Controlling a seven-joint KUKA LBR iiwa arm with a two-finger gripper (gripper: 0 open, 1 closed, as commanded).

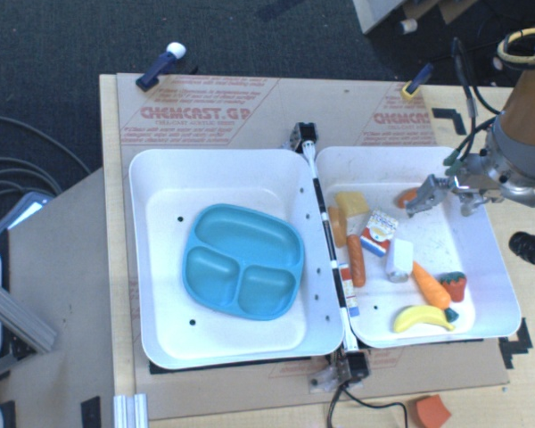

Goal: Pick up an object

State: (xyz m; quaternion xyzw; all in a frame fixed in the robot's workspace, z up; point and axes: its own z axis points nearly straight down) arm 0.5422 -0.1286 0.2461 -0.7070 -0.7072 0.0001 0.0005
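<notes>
Two white bins side by side on the surface [205, 114]. Left bin [152, 194]: one item, a blue three-compartment plate [242, 261], lying flat near the middle.

Right bin [490, 248], count of contents:
- 1 banana [423, 318], near the front edge
- 1 carrot [430, 285], just behind the banana, tilted
- 1 small red item [454, 286] with a green top, touching the carrot's right side
- 1 white cylinder [399, 260], just left of the carrot's top
- 1 sausage [356, 260], lying lengthwise near the divider
- 1 tan block [348, 210] at the back left, against the divider
- 1 small white packet [378, 229] with red and blue print, between sausage and cylinder
- 1 orange piece [410, 195], partly hidden behind the fingers; identity unclear

Gripper [421, 201] sits over the back of the right bin, arm coming from the right. Whether the fingers are apart or together cannot be told at this angle. Orange piece is right at the fingertips; contact cannot be judged. Packet lies near, just front-left of the tips. Banana, carrot and red item are well apart, toward the front.
</notes>
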